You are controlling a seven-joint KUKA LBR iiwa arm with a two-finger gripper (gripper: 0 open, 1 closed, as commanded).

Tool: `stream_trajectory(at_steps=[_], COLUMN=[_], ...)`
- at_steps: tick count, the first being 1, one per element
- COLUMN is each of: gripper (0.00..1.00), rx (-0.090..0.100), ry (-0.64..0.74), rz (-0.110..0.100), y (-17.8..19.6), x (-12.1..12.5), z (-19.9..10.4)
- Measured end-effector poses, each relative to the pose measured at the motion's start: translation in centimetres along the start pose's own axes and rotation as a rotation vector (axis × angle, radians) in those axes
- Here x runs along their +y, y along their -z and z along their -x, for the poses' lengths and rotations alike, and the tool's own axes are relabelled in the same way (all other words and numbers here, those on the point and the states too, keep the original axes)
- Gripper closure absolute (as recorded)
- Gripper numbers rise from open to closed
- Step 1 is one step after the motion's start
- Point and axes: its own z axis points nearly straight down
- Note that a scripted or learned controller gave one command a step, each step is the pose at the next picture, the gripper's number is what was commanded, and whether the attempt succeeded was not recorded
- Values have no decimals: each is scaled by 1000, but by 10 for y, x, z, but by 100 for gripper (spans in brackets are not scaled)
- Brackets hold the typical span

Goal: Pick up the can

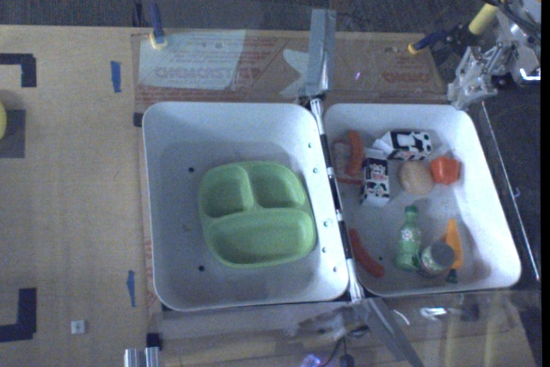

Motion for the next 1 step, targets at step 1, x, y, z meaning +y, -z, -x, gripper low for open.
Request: stream_trajectory(at_steps=[1], gripper=[100], rx=[0], ry=[-11], rz=[0], y=[72], x=[-1], z=[0])
